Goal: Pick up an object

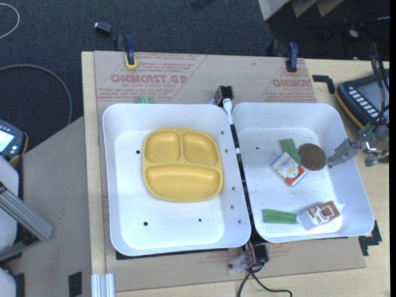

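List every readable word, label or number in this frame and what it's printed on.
"CHEMCAST G P": red print on the brown board, top left, with smaller lines under it too blurred to read.
"CHEMCAS": the same red print at top right, partly covered by the right bin.
Small packet and wrapper: printing too small to read.

One fixed camera — overhead, slanted — covering both bins (117,184).
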Motion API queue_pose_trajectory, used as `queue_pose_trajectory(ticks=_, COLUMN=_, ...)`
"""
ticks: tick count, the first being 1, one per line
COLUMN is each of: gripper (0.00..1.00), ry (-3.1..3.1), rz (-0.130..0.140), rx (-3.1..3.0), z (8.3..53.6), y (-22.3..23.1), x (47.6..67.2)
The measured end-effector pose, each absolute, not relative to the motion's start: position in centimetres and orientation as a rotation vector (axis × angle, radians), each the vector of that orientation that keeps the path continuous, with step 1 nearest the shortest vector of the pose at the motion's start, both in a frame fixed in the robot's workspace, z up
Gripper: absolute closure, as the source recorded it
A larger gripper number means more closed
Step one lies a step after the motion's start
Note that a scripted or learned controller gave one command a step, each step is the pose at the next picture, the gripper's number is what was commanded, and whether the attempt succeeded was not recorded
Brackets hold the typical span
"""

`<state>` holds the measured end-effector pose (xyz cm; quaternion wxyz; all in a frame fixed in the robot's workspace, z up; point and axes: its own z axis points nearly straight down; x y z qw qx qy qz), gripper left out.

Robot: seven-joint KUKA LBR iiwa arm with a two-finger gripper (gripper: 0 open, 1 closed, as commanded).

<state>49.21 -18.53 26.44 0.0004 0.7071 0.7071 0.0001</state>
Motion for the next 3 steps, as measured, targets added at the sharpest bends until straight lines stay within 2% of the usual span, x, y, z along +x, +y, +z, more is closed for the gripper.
queue_pose_trajectory(ticks=1, gripper=1.00, ry=2.220, rz=0.002, rx=2.217, z=27.5, y=-18.5, x=49.3)
queue_pose_trajectory(ticks=3, gripper=1.00, ry=2.227, rz=0.008, rx=2.210, z=35.6, y=-7.0, x=51.2)
